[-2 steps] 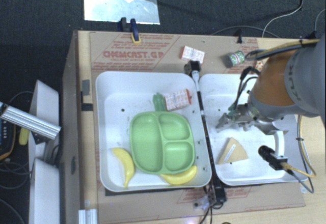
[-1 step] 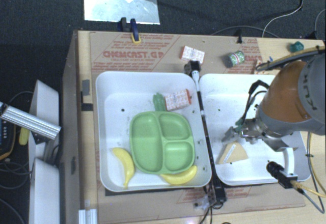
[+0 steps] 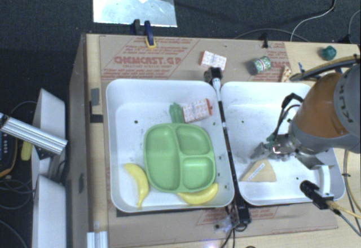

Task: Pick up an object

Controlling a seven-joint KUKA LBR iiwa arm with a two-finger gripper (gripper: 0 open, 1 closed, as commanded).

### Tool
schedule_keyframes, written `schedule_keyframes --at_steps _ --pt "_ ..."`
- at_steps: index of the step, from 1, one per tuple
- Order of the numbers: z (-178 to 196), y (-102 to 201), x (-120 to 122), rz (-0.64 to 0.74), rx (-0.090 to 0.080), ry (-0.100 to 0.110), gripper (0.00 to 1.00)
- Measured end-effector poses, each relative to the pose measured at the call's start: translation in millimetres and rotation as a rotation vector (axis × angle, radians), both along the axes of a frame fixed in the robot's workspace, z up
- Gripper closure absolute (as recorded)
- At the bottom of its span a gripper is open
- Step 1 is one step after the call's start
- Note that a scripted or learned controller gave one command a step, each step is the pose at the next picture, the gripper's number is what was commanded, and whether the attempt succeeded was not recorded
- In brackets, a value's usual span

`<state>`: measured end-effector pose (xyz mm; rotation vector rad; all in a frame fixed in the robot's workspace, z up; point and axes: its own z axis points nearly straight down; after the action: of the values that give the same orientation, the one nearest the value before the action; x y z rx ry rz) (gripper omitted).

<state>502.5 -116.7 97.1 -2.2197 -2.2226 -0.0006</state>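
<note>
Gripper (image 3: 269,149) low in right bin (image 3: 248,100), above tan wedge (image 3: 258,172); whether gripper open or closed, cannot tell. Left bin (image 3: 121,106): two bananas (image 3: 137,182) at near edge, one green divided plate (image 3: 180,156), one red-white packet (image 3: 196,109) farther back. On desk (image 3: 152,58) beyond bins: one small packet (image 3: 213,60), one green can (image 3: 260,64).

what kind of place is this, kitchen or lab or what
Most likely a robotics lab bench set up for grasping trials, not a kitchen. Two shallow white bins sit side by side on cardboard sheeting, a robot arm reaches into the right one, and the items are toy-like props: a green divided plate and bananas.
</note>
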Motion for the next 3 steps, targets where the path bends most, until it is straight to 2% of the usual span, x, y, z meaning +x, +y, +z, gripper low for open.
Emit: schedule_keyframes --at_steps 1,2,3 --pt "29.8 -49.2 126.0 0.002 -0.003 -0.006 0.0" --pt "78.1 4.0 60.0 0.003 0.0 -0.002 0.0" --pt "59.4 -0.6 25.8 0.0 -0.001 -0.001 0.0"
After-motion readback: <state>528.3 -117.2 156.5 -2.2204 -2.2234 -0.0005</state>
